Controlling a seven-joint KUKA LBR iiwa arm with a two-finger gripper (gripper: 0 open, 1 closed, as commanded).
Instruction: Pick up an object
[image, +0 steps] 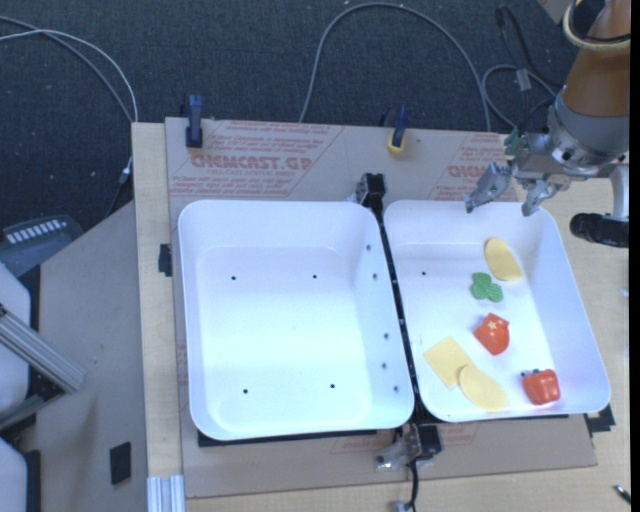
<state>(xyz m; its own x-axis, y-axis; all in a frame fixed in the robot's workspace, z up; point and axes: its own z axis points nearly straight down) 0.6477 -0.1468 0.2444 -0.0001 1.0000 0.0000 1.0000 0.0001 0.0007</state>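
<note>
The right bin holds several small toy foods. A pale yellow oval piece lies near its far wall, with a small green leafy piece just below it. Lower down sit a red strawberry-like piece, a flat yellow square, a yellow round slice and a red-orange pepper. My gripper hangs above the bin's far rim, up and slightly right of the yellow oval, its two fingers spread apart with nothing between them.
The left bin stands beside the right one, a black divider clamp at their far joint. Blue and yellow clamps pin the cardboard base. Cables run across the dark floor behind.
</note>
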